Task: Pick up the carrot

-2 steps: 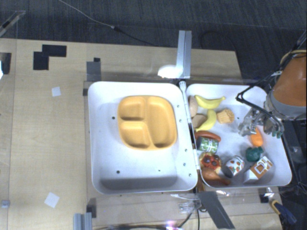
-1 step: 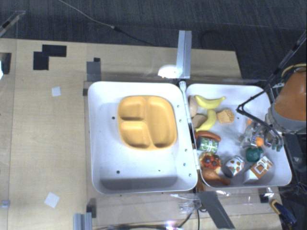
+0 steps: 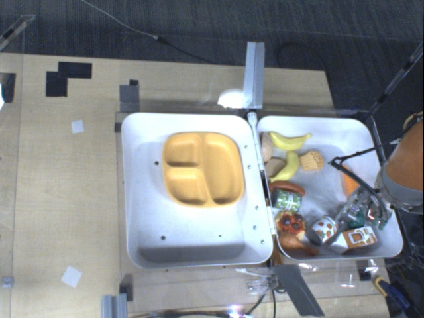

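Observation:
The carrot (image 3: 348,179) is a short orange piece lying near the right wall of the right bin (image 3: 331,126), partly crossed by a thin black cable. My gripper (image 3: 361,211) hangs low over that bin's right side, just in front of the carrot and a little to its right. The arm's grey wrist and orange band (image 3: 405,161) come in from the right edge above it. Nothing of the carrot shows between the gripper's parts.
The right bin also holds two yellow bananas (image 3: 286,140), a tan bread-like piece (image 3: 311,160), a red and green can (image 3: 287,197), a patterned ball (image 3: 322,230) and a small box (image 3: 361,238). The left bin (image 3: 142,197) bears a yellow divided plate (image 3: 201,168).

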`<action>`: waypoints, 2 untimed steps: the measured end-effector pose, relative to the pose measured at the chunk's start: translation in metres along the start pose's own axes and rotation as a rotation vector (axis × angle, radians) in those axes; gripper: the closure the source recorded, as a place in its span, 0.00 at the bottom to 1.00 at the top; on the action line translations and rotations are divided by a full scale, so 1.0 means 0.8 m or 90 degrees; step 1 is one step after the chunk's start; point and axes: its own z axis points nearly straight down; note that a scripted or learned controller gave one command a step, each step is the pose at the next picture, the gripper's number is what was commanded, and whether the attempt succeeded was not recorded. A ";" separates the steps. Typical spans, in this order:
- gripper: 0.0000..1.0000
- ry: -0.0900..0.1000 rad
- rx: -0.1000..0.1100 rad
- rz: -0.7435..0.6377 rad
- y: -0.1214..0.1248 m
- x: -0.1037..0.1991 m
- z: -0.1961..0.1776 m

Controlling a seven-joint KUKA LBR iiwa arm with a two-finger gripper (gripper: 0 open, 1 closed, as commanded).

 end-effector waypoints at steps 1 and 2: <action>1.00 -0.007 -0.002 -0.005 0.003 -0.004 -0.015; 0.00 -0.006 -0.002 -0.005 0.003 -0.004 -0.015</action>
